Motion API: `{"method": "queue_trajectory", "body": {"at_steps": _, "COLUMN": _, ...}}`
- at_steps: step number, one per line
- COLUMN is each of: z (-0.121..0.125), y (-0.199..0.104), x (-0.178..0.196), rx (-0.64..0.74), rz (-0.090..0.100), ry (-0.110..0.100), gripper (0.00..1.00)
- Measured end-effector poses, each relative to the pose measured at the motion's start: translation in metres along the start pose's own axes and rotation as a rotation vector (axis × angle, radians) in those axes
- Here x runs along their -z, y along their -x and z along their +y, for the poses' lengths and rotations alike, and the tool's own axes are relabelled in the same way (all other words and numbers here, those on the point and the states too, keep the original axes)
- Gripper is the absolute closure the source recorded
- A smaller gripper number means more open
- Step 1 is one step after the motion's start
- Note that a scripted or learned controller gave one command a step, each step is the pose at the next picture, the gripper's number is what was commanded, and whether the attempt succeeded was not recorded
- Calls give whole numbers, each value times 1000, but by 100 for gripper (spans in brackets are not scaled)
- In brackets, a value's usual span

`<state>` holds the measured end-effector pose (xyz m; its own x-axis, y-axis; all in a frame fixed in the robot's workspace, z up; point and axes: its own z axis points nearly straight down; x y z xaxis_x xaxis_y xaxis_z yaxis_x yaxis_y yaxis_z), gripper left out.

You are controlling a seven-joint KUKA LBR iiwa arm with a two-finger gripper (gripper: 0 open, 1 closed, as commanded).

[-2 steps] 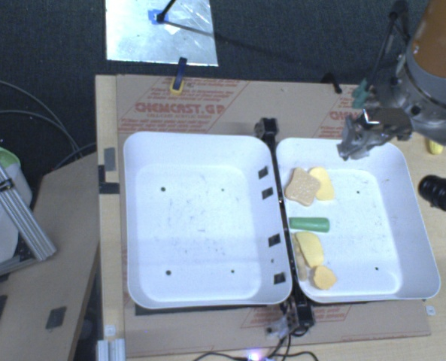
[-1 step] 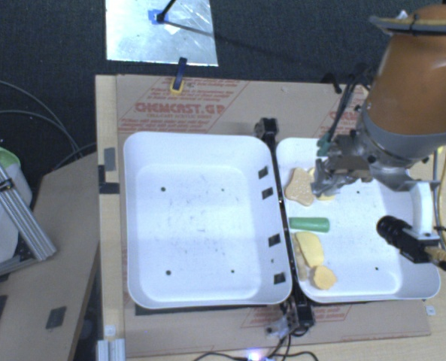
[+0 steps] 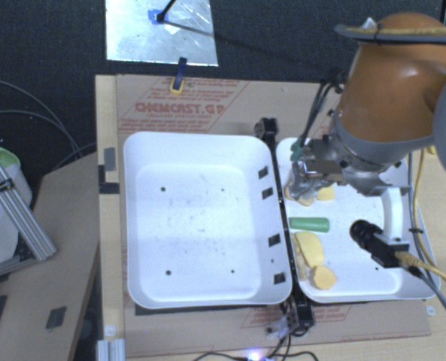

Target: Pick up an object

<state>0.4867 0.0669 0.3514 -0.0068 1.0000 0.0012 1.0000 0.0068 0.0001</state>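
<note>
My gripper hangs low over the far left part of the right bin, under the arm's grey and orange wrist. Right below it lie a beige piece and a small yellow block, partly hidden by the gripper. Whether it touches them I cannot tell. Closer to the front, along the bin's left wall, lie a green cylinder, a pale yellow piece and a rounder orange-yellow piece.
The left bin stands directly beside the right one, with a row of black clips along the shared wall. Both bins rest on a cardboard sheet. A metal frame stands at the far left.
</note>
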Motion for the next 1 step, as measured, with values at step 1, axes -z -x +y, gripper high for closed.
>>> {"method": "queue_trajectory", "body": {"at_steps": 1, "z": 0, "y": 55, "x": 4, "rx": -10, "rz": -2, "ry": 3, "gripper": 100}}
